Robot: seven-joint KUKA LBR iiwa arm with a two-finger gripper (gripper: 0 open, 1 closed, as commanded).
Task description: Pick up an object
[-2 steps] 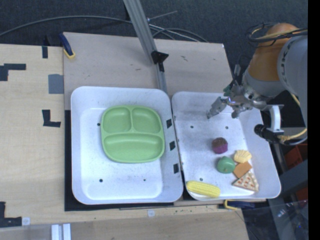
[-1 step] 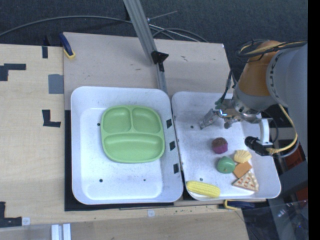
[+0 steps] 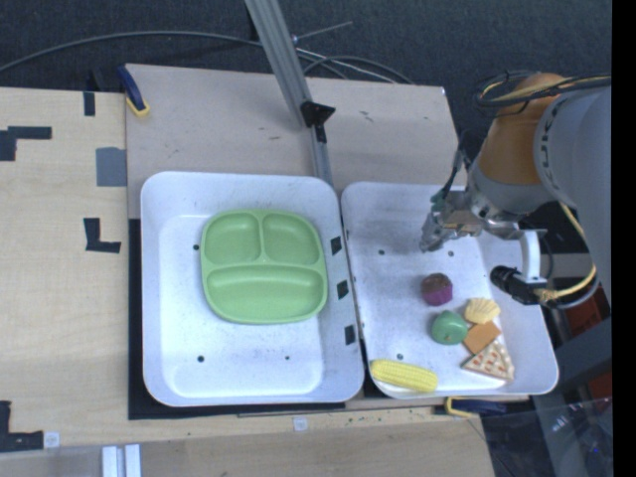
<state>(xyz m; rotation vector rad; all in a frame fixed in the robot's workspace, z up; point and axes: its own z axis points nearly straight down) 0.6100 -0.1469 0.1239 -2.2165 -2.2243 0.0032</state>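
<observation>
The right white bin [image 3: 397, 296] holds several toy foods. A dark purple plum [image 3: 436, 288] lies mid-bin, with a green apple [image 3: 449, 327] just below it. To their right are a pale yellow shell-shaped piece [image 3: 482, 311], an orange wedge [image 3: 481, 337] and a waffle-patterned slice [image 3: 489, 362]. A yellow corn cob [image 3: 403, 375] rests at the bin's front rim. My gripper [image 3: 433, 238] hangs over the upper part of this bin, above and slightly left of the plum, apart from it. Nothing shows between its fingers.
The left white bin [image 3: 169, 296] carries a green divided plate [image 3: 264, 265]. A slanted metal pole [image 3: 288, 68] rises behind the bins. The grey arm with its orange band [image 3: 522, 137] comes in from the right, with yellow and black cables beside it.
</observation>
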